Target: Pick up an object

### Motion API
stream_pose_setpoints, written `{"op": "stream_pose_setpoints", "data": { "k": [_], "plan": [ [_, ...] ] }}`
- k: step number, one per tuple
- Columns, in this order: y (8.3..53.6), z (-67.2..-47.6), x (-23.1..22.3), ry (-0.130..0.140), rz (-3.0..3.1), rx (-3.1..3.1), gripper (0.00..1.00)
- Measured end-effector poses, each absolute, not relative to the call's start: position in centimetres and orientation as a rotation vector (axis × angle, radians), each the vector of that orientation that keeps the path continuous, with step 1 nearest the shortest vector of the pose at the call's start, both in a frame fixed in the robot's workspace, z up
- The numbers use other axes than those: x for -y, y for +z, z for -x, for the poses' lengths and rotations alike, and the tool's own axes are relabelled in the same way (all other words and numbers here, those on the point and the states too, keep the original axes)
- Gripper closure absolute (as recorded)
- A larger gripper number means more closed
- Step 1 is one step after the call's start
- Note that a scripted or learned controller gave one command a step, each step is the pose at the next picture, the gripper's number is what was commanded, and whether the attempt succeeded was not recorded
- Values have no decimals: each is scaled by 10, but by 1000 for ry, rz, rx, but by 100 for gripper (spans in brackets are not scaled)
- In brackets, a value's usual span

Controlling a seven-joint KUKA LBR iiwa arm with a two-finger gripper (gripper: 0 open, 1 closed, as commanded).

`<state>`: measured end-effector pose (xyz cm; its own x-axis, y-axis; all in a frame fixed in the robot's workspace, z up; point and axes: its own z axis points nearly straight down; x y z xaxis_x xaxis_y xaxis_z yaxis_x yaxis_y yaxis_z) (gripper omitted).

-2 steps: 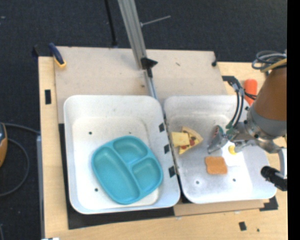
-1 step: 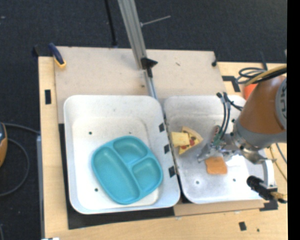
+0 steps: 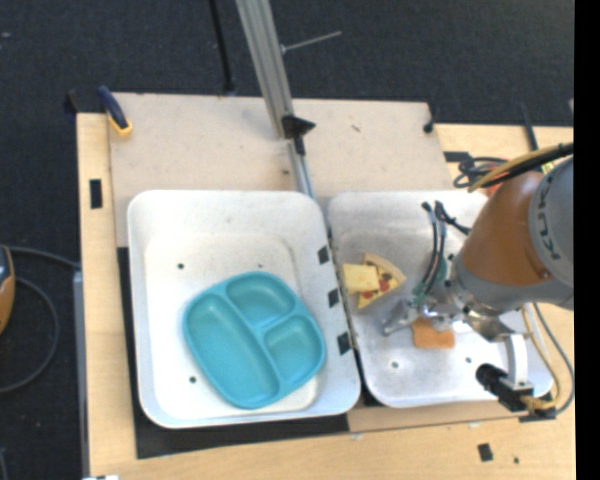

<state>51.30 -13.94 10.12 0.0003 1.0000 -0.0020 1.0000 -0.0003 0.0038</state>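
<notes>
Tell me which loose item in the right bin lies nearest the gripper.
The small orange piece, right beside the gripper; the yellow pizza slice lies farther off, toward the divider.

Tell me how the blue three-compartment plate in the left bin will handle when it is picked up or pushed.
The blue three-compartment plastic plate looks rigid and probably light. Lying flat and low in the left white bin, it should slide when pushed, not roll or tip. Its thin raised rim seems the only pinchable spot, and smooth plastic may slip.

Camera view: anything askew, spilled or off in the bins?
Nothing spilled or damaged. The blue divided plate sits rotated in the left bin, not square to its walls. In the right bin, the pizza slice toy and an orange piece lie loose beside the gripper.
</notes>
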Motion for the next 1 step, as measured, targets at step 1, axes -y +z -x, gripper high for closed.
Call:
{"op": "stream_pose_setpoints", "data": {
  "k": [1],
  "plan": [
    [115,-516,143,7,-2219,-2203,100]
  ]
}}
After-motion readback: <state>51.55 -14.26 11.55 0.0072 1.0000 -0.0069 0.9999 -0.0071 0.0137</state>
